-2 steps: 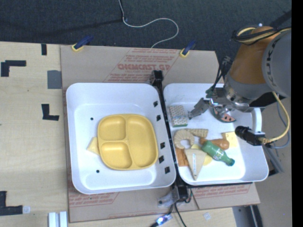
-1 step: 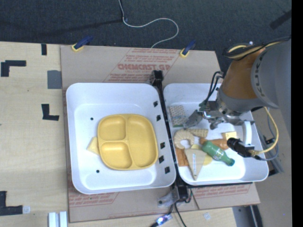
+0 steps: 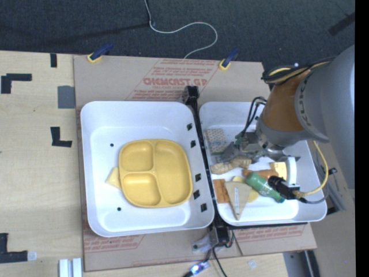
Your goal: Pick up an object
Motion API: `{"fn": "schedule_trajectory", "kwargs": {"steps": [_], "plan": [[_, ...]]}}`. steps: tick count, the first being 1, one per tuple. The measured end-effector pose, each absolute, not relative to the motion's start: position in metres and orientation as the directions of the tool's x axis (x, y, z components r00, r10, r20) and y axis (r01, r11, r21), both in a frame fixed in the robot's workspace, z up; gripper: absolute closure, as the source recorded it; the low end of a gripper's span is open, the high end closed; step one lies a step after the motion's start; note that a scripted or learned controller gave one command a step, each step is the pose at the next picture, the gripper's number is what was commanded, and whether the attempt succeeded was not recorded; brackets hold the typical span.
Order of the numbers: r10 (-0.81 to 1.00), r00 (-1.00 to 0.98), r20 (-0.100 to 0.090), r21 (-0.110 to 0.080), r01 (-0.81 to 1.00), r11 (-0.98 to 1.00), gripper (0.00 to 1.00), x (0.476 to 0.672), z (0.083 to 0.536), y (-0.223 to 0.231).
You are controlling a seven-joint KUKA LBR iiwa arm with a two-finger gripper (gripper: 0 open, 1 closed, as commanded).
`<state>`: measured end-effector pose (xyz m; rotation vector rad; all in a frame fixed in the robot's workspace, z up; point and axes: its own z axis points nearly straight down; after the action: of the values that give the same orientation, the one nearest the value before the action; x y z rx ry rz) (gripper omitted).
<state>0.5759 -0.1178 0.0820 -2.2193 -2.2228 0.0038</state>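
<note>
Left half of frame: left bin [image 3: 98,131] holds a yellow divided plate [image 3: 155,173] with three compartments, lying flat near the bin's middle. A pale yellow flat piece [image 3: 112,178] sticks out from under the plate's left edge; the rest of it is hidden.

Right half: right bin [image 3: 228,117] is cluttered, with everything in its lower half. The contents:
- grey mesh-patterned piece [image 3: 215,136] by the left wall, uppermost of the lot
- tan knobbly piece [image 3: 228,166] just below it
- orange strip [image 3: 219,192] along the left wall, running up-down
- tan wedge [image 3: 237,198] beside the strip, broad edge up, tip toward the bottom of frame
- green cylindrical object [image 3: 260,183] right of the wedge, long axis running upper left to lower right
- yellow block [image 3: 279,169] just above the green one, partly covered

The arm [image 3: 288,111] comes in from the right over the right bin. The gripper [image 3: 235,150] sits low in the bin, between the mesh piece and the tan knobbly piece. From this angle it's impossible to tell whether the claw is spread or closed, and nothing is visibly pinched in it.

The tan knobbly piece is the closest thing to the gripper, directly below it in frame. Contact can't be confirmed. It lies flat, with its long axis roughly left-right and the right end slightly higher in frame. Its left end is near the bin's left wall.

Both bins sit side by side on a cardboard sheet [image 3: 167,79].
</note>
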Motion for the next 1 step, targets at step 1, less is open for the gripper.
{"fn": "schedule_trajectory", "kwargs": {"steps": [1], "plan": [[1.000, -0.002, -0.001, -0.001, 1.000, 0.002, 1.00, 0.5766, 0.0947, -0.1175]]}}
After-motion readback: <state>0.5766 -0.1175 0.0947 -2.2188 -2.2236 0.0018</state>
